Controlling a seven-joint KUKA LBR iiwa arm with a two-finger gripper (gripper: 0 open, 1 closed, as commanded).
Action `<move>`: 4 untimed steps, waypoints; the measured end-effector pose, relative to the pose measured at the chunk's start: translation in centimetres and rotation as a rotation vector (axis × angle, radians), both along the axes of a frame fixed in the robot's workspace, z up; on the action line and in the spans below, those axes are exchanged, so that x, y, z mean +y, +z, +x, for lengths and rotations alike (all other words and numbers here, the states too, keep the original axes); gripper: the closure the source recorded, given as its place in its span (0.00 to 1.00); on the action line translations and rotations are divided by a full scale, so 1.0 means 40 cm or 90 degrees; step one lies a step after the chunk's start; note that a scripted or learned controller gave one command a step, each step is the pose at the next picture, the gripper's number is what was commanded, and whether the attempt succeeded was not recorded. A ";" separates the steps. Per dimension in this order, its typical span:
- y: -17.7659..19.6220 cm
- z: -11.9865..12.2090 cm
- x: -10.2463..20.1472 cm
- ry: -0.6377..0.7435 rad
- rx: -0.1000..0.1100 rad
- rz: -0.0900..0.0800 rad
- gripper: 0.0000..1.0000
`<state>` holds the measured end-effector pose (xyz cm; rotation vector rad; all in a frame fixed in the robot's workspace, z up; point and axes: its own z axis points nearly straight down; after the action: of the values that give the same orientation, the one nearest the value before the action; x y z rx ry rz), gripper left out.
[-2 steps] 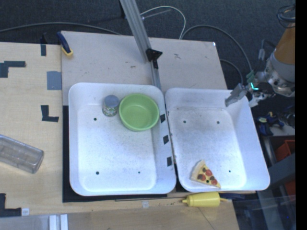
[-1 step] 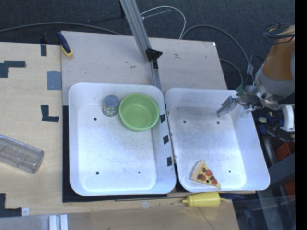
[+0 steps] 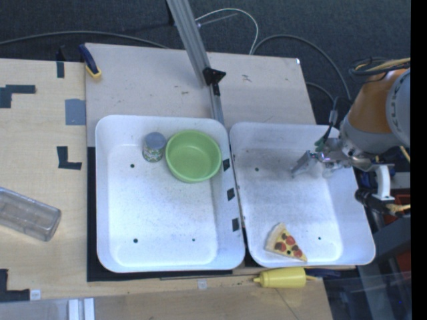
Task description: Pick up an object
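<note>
Pizza slice (image 3: 285, 243) in right bin (image 3: 347, 205), tip pointing upper-left, long axis diagonal; gripper (image 3: 301, 165) apart from it, fingers spread, empty.

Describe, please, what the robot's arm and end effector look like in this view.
The arm is rounded and grey, with a broad orange band above the wrist. Thin yellow and dark cables run along its upper side. The end effector is a small grey metal piece with slim dark fingers and a few small coloured fittings where it meets the wrist. A white block sits lower on the arm.
</note>
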<state>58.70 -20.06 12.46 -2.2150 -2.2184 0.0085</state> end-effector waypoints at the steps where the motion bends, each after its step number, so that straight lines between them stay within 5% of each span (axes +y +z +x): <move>1: -0.091 0.001 0.001 0.000 -0.006 -0.002 0.00; 2: -0.064 0.001 0.003 0.001 -0.005 -0.001 1.00; 4: 0.207 -0.042 0.016 0.000 -0.008 -0.001 1.00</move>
<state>57.01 -19.41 20.74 -2.2222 -2.2256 -0.0027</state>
